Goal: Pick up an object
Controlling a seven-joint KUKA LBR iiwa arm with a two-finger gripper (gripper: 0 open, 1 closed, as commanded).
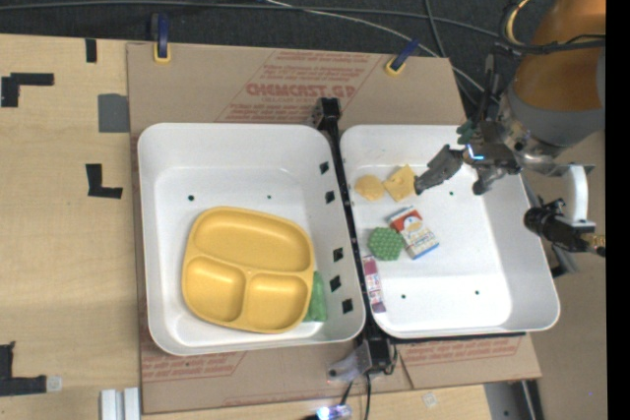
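**Fingers spread above a crowded patch of the right bin**

The gripper point(461, 172) hangs with its fingers apart and nothing between them, just right of the yellow block point(400, 182), which I take as the landmark and the likeliest thing to pick. A paler yellow piece point(367, 188) lies just left of the block, nearly touching it. A small red-and-white carton point(414, 233) sits below the block, a green knobbly piece point(385, 243) below and slightly left, and a thin packet point(373, 282) further below against the divider.

The main risk, as I judge it, is a finger landing on the block or nudging its neighbour, so the close catches nothing. The block looks small and low, though the view is too coarse to be sure.

The right bin point(512, 300) has a smooth white floor where things could slide. Left of the block, past the divider, a yellow tray point(246, 266) lies in the left bin point(167, 211). Both bins rest on cardboard point(285, 89) over a wooden bench point(59, 211).
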